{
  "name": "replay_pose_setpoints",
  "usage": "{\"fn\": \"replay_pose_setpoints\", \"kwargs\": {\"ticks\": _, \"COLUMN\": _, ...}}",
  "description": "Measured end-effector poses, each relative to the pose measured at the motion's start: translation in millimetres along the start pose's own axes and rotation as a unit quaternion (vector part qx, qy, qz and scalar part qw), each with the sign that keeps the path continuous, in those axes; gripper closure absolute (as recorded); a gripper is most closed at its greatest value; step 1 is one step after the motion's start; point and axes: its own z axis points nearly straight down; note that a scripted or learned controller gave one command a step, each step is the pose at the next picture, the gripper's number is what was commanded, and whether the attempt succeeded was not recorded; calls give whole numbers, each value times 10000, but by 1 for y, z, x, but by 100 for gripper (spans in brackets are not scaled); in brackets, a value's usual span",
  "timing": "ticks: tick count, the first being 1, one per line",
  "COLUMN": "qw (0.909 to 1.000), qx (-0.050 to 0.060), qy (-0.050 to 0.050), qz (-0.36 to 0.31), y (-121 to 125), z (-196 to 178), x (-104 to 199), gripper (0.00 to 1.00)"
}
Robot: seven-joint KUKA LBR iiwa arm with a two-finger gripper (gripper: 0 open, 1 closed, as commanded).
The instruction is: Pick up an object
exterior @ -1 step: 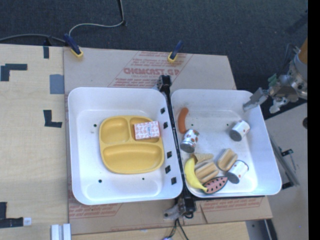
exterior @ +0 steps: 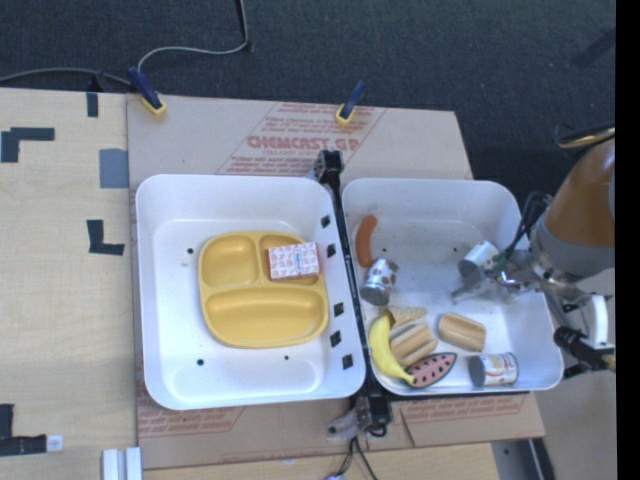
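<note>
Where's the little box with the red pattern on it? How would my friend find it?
Look at the left white bin, the one holding a yellow divided plate. The little box sits in the plate's upper right compartment. It is white with a red pattern and square-edged, and it is the one item on that plate, while the banana and the other toy foods lie in the right bin.

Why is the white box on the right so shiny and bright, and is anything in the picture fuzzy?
In the camera view, strong light washes out the floor of the right bin, so it glares; the gripper casts a soft grey shadow there. The small can and watermelon slice look slightly blurry, while the yellow tray in the left bin is evenly lit.
</note>
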Motion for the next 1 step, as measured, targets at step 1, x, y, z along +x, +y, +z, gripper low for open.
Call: {"fn": "replay_pose_setpoints", "kwargs": {"ticks": 1, "qw": 10000, "qx": -35, "qy": -1, "qz": -11, "y": 65, "z": 24, "x": 1, "gripper": 0}}
